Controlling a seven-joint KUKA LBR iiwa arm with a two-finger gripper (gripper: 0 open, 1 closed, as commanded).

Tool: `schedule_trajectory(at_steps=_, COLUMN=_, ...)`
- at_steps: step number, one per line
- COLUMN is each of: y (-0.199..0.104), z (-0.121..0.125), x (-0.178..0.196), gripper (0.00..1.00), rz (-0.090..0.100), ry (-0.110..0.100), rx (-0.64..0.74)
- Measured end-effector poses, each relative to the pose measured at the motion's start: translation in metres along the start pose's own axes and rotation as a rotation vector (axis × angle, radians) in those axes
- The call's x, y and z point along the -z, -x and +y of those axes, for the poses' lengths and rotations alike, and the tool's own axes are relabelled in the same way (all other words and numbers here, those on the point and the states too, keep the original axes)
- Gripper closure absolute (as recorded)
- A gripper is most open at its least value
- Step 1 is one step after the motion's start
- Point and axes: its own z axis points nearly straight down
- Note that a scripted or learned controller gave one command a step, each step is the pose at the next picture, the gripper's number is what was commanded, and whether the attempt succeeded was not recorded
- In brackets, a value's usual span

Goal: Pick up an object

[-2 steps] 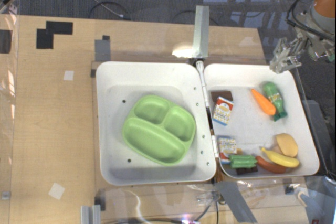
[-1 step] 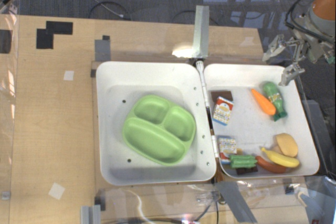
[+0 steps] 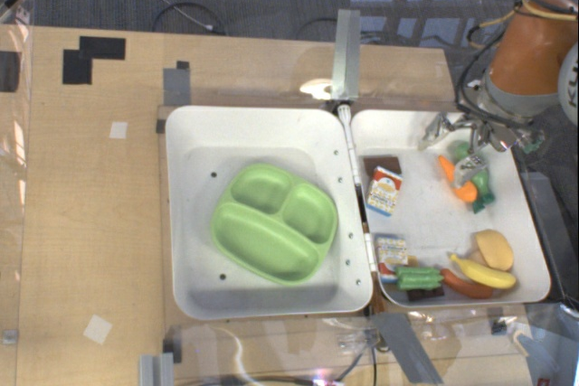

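Note:
My gripper point(image 3: 471, 160) hangs low over the far right part of the right bin point(image 3: 412, 217), under the orange band of the arm point(image 3: 532, 54). Directly beneath it lies an orange toy carrot point(image 3: 449, 169) with a green top point(image 3: 482, 191); the gripper body hides part of it. Whether the carrot sits between the gripper's parts cannot be made out. Further left in the same bin lies a small white carton point(image 3: 384, 192) against a brown block point(image 3: 386, 164).
At the near end of the right bin lie a banana point(image 3: 484, 274), a tan potato-like piece point(image 3: 494, 248), a red and a green item point(image 3: 422, 277) and a small packet point(image 3: 391, 249). The left bin point(image 3: 194, 194) holds a green divided plate point(image 3: 274, 221). A metal post point(image 3: 346, 54) stands behind the bins.

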Motion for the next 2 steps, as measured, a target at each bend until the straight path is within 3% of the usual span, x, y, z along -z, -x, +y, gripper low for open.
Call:
schedule_trajectory(at_steps=1, y=-0.027, z=0.030, x=-0.018, gripper=0.00, rz=-0.008, ry=-0.008, rx=-0.119)
schedule_trajectory(at_steps=2, y=-0.022, z=0.028, x=-0.002, gripper=1.00, rz=-0.021, ry=-0.016, rx=-0.115)
